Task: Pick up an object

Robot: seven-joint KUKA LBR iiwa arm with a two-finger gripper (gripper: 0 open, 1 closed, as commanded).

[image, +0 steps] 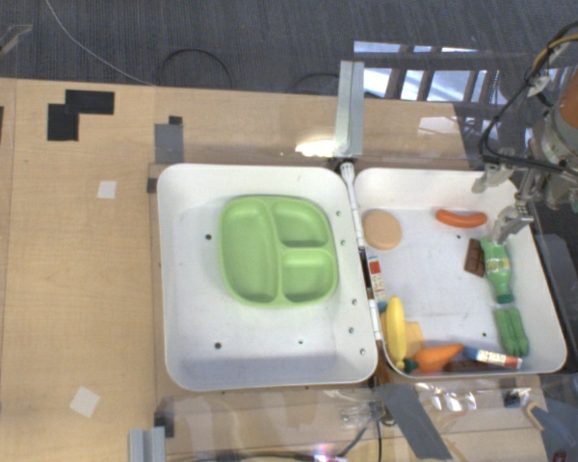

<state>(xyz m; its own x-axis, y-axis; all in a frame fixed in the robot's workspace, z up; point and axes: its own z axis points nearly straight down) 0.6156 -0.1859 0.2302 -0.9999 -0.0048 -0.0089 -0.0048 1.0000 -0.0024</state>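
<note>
Gripper [512,221] over right bin [433,263], far right corner; grip state cannot tell. Right bin: one sausage [460,218], one cookie [381,229], one banana [395,327], one carrot [435,357], one bottle [497,271]. Left bin [188,306]: one green tray [275,249].

One fixed overhead camera looks down slantwise on both bins [173,354].

Dark grey ribbed carpet [222,17] covers the floor beyond the bench. The light wooden benchtop [67,287] bears black tape marks [77,112]. A thin cable [87,41] crosses the carpet.
</note>
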